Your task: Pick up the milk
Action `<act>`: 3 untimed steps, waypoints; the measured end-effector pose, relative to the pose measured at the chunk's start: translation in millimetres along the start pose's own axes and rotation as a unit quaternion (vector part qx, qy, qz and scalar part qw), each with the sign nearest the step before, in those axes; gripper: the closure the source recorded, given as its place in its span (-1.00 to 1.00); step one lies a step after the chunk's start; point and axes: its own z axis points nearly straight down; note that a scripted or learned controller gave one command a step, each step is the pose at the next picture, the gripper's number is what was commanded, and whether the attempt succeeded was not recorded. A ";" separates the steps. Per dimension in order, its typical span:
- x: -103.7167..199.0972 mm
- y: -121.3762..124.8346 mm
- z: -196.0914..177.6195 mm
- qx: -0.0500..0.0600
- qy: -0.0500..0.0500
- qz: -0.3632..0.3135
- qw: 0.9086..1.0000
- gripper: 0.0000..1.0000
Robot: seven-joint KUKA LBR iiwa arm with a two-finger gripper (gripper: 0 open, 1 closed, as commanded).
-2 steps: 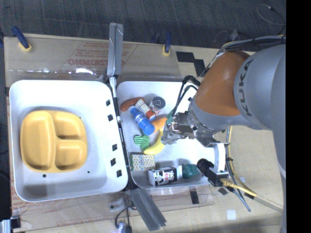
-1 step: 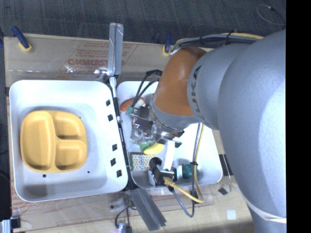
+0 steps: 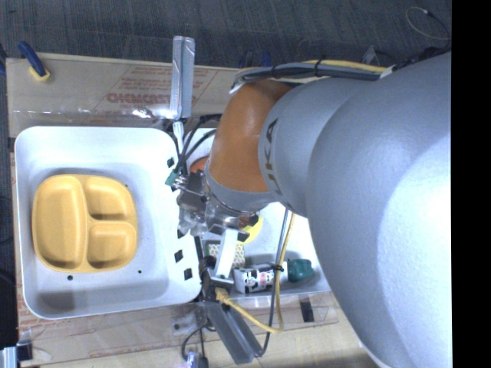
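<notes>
A small white bottle with a dark label and a green cap lies on its side near the front edge of the right bin; it looks like the milk. My gripper hangs over the right bin's left edge, just up and left of the bottle, under the orange wrist band. The grey arm covers most of the right bin.
The left bin holds a yellow divided tray. A bit of something yellow peeks out beside the wrist in the right bin. An upright grey post stands behind the bins.
</notes>
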 end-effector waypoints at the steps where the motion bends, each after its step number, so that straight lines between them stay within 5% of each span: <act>1: 0.9 -0.2 -5.6 0.005 -0.003 -0.005 1.000 1.00; 3: 2.5 -0.8 -16.2 0.017 -0.010 -0.017 1.000 1.00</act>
